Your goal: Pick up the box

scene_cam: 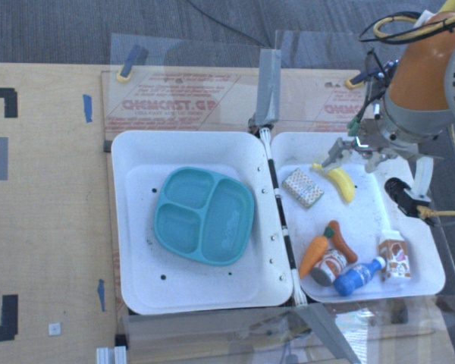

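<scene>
Left of gripper [354,149], apart: box [303,187]; banana [341,183] between

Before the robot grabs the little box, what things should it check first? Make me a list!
1. Box in sight in the right bin, lying flat: ok.
2. Top of the box uncovered: ok.
3. Room around the box: not ok on one side, the banana lies close to its right.
4. Gripper over the box: not ok, it hangs up and to the right, nearer the banana.
5. Gripper free of any object: cannot tell.
6. Carrot and bottle out of the way: ok, they lie nearer the front of the bin.
</scene>
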### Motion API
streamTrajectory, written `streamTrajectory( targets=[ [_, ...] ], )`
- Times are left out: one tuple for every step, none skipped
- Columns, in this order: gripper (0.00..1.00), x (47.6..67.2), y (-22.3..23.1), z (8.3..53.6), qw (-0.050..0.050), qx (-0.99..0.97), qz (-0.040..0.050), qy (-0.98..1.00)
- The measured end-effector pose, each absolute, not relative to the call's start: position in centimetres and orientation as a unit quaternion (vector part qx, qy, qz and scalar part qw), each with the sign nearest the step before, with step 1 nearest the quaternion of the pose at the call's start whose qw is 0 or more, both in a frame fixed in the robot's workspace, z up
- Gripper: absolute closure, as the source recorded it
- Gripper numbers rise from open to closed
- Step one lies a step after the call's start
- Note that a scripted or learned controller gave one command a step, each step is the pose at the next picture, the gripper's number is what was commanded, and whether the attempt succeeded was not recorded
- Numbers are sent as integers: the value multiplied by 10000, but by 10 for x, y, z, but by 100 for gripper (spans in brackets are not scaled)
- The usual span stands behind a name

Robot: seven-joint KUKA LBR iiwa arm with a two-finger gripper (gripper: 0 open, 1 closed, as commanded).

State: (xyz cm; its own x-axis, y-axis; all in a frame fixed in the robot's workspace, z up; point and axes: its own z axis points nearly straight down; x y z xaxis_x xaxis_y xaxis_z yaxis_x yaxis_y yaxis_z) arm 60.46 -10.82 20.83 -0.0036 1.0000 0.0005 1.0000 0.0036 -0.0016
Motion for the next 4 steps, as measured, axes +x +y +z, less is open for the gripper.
streamTrajectory(
  targets=[
    [0,600,-20,185,7,-6632,3,-7484],
    [0,558,-39,185,9,-6726,3,-7400],
    [0,599,-100,116,-10,-6652,-3,-7467],
    [0,608,-99,96,-47,-6663,-51,-7456]
  ],
)
